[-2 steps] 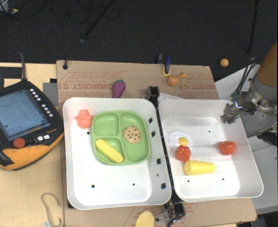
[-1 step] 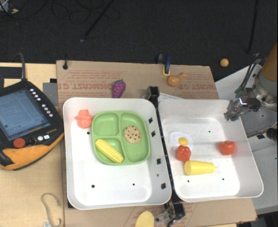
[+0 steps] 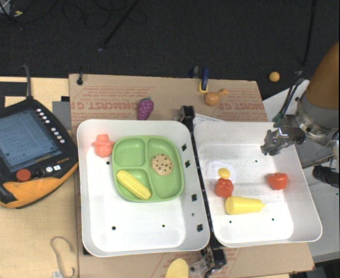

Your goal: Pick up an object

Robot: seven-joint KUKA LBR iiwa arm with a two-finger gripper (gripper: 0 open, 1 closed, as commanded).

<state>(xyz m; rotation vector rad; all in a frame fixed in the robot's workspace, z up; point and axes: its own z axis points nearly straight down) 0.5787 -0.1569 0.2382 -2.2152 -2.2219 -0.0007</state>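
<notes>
Gripper (image 3: 272,143) sits over the upper right part of the right bin (image 3: 309,213), arm (image 3: 323,91) coming in from the right. From where I watch I can't tell how far it is open; too small and dark. Nothing visible in its grasp.

Right bin contents: red tomato-like piece (image 3: 278,180) near the right wall, below the gripper and apart from it. Second red piece (image 3: 224,187) left of centre, touching a fried egg toy (image 3: 220,171) just above it. Yellow cone (image 3: 243,205) lies on its side just below that red piece.

Left bin (image 3: 135,236): green divided plate (image 3: 147,168) holding a corn cob (image 3: 133,185) in the lower left compartment and a cookie (image 3: 162,164) in the right one. Pink piece (image 3: 102,146) beside the plate's upper left, on the bin floor.

Outside the bins I see a purple grape bunch (image 3: 145,108) and an orange-brown piece (image 3: 215,97) on the cardboard (image 3: 112,97) behind, a yellow item (image 3: 178,268) at the front edge, a teach pendant (image 3: 25,149) far left.
</notes>
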